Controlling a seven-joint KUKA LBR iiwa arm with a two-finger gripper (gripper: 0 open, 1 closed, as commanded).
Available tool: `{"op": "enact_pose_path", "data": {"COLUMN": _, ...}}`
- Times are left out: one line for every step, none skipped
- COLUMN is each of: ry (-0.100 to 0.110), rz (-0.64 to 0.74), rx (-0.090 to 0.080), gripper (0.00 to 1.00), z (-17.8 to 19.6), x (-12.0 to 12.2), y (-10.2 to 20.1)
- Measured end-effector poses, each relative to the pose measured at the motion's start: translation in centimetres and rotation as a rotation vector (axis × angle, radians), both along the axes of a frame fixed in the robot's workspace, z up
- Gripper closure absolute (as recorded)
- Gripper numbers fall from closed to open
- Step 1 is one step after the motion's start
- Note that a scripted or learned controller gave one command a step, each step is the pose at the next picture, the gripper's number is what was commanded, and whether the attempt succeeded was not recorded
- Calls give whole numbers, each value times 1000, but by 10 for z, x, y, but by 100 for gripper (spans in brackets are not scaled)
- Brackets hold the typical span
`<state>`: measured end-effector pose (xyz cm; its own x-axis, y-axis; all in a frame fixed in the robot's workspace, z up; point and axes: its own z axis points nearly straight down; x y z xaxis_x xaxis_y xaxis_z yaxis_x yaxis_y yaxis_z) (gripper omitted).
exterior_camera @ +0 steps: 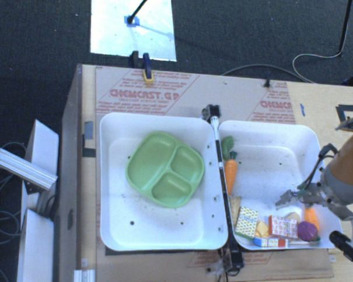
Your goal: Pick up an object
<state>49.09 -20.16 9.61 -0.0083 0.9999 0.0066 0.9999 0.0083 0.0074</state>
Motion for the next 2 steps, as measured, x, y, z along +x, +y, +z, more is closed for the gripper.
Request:
{"op": "enact_pose_path", "data": {"ry": -3, "rz": 0, "rx": -4, "gripper": 100, "z": 10, "x": 1, "y": -1}}
{"op": "enact_pose_path", "data": {"ry": -3, "rz": 0, "rx": -4, "gripper": 0, "z": 10, "x": 1, "y": -1}}
